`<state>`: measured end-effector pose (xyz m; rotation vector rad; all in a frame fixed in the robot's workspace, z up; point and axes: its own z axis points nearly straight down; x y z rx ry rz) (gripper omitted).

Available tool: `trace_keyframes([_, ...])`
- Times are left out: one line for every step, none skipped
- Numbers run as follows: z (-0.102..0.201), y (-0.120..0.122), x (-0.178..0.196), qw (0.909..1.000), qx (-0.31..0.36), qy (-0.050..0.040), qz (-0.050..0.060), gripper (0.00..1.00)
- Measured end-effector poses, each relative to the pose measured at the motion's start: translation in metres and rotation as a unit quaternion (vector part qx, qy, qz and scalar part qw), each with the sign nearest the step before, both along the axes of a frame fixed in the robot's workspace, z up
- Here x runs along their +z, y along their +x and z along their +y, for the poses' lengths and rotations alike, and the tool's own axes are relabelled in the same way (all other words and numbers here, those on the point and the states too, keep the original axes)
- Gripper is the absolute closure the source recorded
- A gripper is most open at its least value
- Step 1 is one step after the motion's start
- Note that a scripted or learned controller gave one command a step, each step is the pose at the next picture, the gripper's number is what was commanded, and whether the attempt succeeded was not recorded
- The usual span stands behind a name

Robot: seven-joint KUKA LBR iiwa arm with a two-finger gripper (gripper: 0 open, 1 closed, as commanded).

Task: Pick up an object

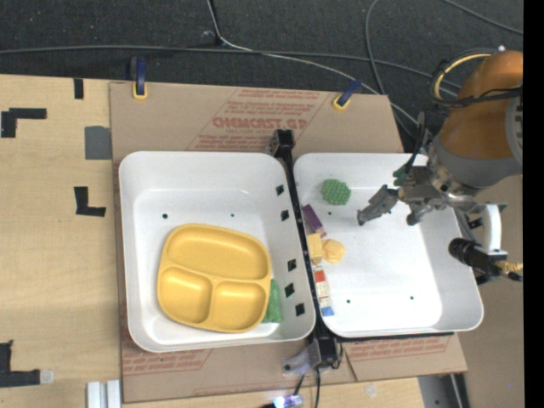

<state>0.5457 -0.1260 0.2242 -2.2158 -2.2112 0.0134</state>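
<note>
The gripper (393, 207) hangs over the right bin (425, 313) with its two fingers spread and nothing between them. Just to its left lies a green ball (335, 192) with a bumpy surface, apart from the fingers. Further left and lower, along the bin's wall, sit a purple piece (312, 219), a yellow lump (328, 251) and a slim stick (322, 289), too small to identify. Two bins; the left bin (144, 177) holds one yellow divided tray (212, 276), which half hides a green thing (274, 303)
</note>
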Motion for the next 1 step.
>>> trace_keyframes([0.0003, 0.0026, 0.0066, 1.0000, 0.002, -0.0008, -0.006, 0.00])
